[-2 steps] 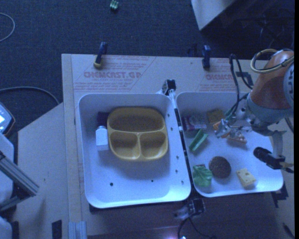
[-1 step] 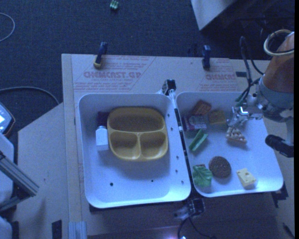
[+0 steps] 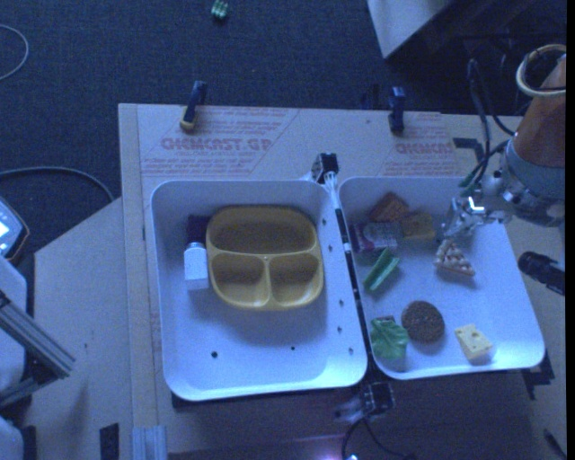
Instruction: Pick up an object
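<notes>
The gripper (image 3: 460, 222), jaws' state I cannot tell, hovers by the toy pizza slice (image 3: 455, 260), probably light, rigid, best pinched across its flat sides.

Hand (image 3: 460, 222) low, arm from right

Up and left of the gripper (image 3: 463, 220), a blue clamp (image 3: 396, 108) grips the far edge of the wooden board (image 3: 269, 135), which carries red lettering. A second, blue-and-yellow clamp (image 3: 191, 106) sits much farther left. Beyond them lies dark carpet (image 3: 108, 54) with a small green item (image 3: 219, 10).
</notes>
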Robot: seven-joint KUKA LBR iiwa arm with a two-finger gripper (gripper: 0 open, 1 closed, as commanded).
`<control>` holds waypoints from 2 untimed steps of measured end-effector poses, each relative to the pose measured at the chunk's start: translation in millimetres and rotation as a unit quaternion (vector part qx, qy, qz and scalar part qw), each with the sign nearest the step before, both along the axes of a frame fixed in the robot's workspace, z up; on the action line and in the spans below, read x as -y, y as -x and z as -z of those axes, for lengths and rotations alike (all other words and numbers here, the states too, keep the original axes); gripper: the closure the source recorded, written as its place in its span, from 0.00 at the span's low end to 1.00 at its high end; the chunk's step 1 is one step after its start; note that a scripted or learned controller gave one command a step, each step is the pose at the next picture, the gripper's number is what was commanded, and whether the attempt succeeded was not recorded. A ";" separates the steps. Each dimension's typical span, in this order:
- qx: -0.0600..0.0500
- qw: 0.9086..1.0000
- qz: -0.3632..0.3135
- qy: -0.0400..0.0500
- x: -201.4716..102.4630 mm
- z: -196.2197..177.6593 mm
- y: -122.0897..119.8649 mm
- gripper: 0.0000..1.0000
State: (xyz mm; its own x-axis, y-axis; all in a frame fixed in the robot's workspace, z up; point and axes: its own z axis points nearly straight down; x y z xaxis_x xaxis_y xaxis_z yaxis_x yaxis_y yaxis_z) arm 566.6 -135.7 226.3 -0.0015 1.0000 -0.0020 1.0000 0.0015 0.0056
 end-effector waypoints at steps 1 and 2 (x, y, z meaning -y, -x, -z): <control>-0.004 1.000 -0.001 -0.002 -42.6 3.1 7.8 1.00; -0.004 1.000 -0.002 -0.003 -98.1 -4.4 27.0 1.00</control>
